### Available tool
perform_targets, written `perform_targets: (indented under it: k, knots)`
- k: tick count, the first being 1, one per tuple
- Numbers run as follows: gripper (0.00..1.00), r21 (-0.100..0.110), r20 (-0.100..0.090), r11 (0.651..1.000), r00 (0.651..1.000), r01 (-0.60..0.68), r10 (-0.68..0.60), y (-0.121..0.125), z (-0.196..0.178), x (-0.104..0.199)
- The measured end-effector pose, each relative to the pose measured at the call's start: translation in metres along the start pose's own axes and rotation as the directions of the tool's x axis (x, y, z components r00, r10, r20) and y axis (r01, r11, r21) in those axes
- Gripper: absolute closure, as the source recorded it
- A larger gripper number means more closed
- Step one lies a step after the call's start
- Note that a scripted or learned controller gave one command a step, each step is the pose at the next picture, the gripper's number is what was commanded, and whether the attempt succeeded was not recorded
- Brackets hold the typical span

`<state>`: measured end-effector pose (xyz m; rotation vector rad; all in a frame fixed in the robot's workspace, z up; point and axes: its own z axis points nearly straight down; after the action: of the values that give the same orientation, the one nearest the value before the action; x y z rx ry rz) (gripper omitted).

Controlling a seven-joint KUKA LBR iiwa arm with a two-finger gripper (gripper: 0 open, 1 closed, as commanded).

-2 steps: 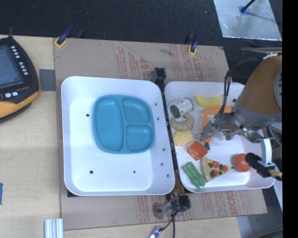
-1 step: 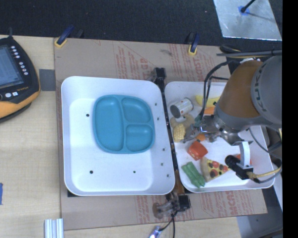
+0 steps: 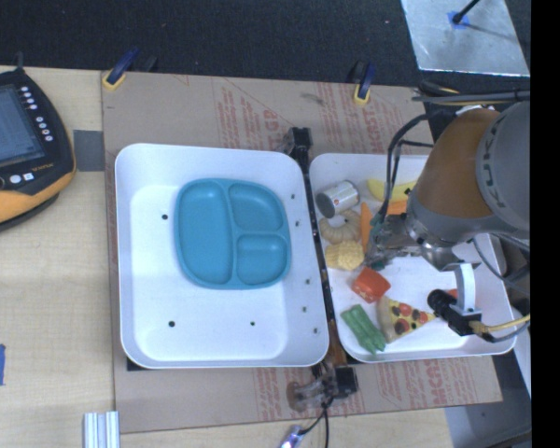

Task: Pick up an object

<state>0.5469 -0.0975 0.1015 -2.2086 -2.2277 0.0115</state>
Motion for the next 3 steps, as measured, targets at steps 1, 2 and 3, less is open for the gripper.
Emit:
perform_targets:
  k: [1,2,3]
  knots:
    - [0.00,0.000,0.000,1.000,1.000,0.000,0.000,0.000,0.000,0.000]
    - [1.00,0.001,0.002,1.000,1.000,0.002,-0.002,0.000,-0.010,-0.001]
    - [0.00,0.001,0.003,1.000,1.000,0.003,-0.003,0.000,-0.010,-0.001]
